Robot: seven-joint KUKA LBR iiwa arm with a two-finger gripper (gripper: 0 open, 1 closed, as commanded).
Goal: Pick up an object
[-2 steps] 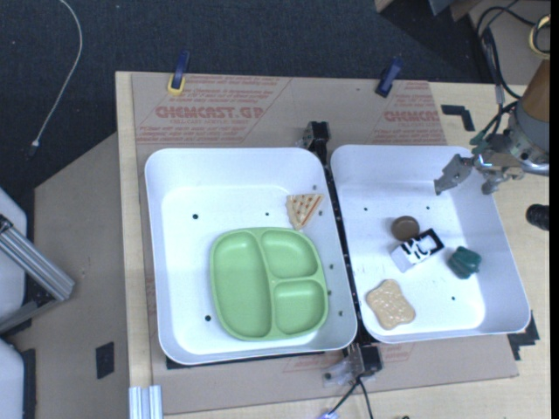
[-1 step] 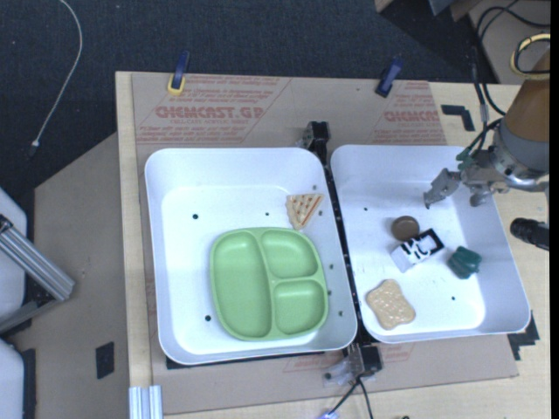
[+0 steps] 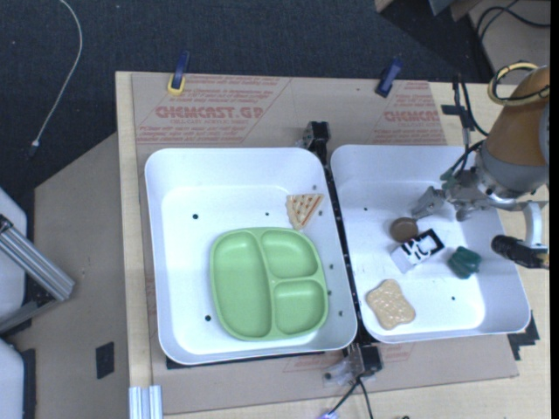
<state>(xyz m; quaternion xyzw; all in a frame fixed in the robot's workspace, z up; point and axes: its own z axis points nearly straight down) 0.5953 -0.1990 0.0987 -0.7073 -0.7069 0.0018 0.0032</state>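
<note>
My gripper (image 3: 444, 203) hangs over the upper middle of the right bin (image 3: 376, 168), at the end of the grey arm with the orange band (image 3: 518, 133). Just below and left of it lies a brown round piece (image 3: 403, 230). A black-and-white block (image 3: 417, 248) sits beside that, slightly tilted. A small green object (image 3: 464, 261) lies to the block's right. A beige toast-shaped piece (image 3: 389, 304) rests near the bin's front wall. None of these objects is in the gripper.
The left bin (image 3: 175, 190) holds a green divided plate (image 3: 266, 282) and a small triangular waffle piece (image 3: 303, 208) near the wall shared with the right bin. Clamps (image 3: 316, 134) stand at the bins' junction. A black part (image 3: 520, 250) juts in at the right.
</note>
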